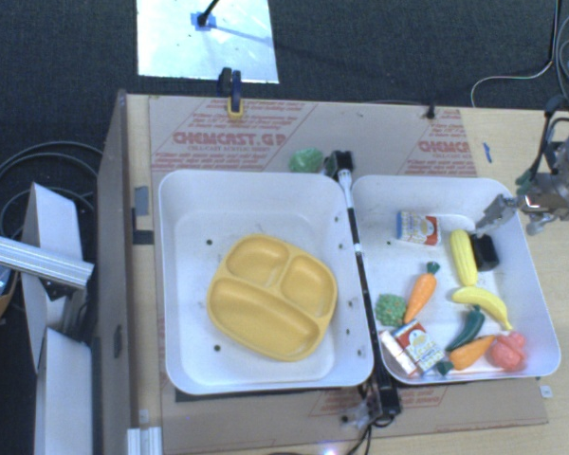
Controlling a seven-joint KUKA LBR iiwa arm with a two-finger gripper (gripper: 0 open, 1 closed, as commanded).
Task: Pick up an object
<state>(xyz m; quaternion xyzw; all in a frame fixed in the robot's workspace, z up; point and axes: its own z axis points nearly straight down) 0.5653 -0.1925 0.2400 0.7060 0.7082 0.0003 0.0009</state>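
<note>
Left bin (185,254): holds a yellow divided plate (271,297), lying flat, roughly centred, a bit toward the near wall. Nothing touching it.

A green lump (306,161) sits on the bench just behind the seam between the bins, outside both.

Right bin (541,282): all the loose items are in here. Broccoli piece (391,309) near the left wall, with a carrot (420,291) just beside it, angled, leafy end pointing to the far side. Small white carton with red print (416,227) toward the far wall, apart from the rest. A second red-and-white box (414,347) in the near-left corner, tilted. A corn cob (463,256) lies lengthwise mid-bin, with a black block (484,251) touching its right side. A banana (485,302) just nearer than the corn. A dark green pepper (466,329) below that, then a second orange carrot (471,353) and a pink-red fruit (506,350) in the near-right corner, close together.

Gripper (501,212): comes in from the right, over the far-right part of the right bin, just behind the black block. Can't tell whether it is apart or together from this angle. Nothing visibly held.
</note>
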